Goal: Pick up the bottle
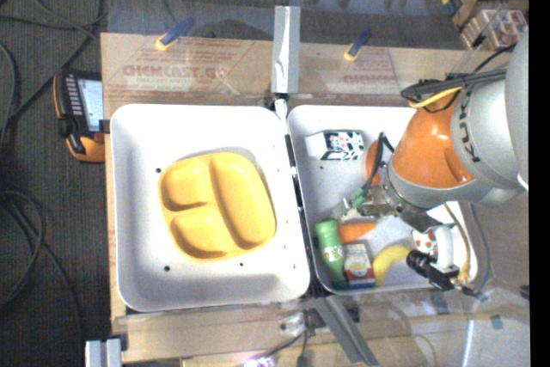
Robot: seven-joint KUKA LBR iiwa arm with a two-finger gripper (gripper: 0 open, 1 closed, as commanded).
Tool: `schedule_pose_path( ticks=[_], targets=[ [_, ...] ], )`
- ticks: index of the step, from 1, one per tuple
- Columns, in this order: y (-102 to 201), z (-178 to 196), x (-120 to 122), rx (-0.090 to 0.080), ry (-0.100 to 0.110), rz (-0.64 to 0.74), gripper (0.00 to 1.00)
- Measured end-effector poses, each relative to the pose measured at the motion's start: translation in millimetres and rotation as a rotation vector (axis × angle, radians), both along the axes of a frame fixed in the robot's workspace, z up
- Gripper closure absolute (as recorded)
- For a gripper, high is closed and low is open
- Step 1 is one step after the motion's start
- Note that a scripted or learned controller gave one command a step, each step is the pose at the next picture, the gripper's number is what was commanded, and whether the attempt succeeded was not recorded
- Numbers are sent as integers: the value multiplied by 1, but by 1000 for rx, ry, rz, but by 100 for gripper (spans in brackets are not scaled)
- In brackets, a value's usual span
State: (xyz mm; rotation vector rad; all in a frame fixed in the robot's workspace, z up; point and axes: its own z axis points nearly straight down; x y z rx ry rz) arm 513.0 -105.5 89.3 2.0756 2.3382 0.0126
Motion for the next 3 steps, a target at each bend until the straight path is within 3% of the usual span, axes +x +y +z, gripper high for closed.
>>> schedule_pose_path(
  ticks=[1, 2, 3],
  targets=[
    [7, -1, 54, 3, 7, -194, 0],
    [-20, 6, 72, 4, 22, -402, 0],
    [6, 0, 9, 5, 3, -382, 0]
  ],
)
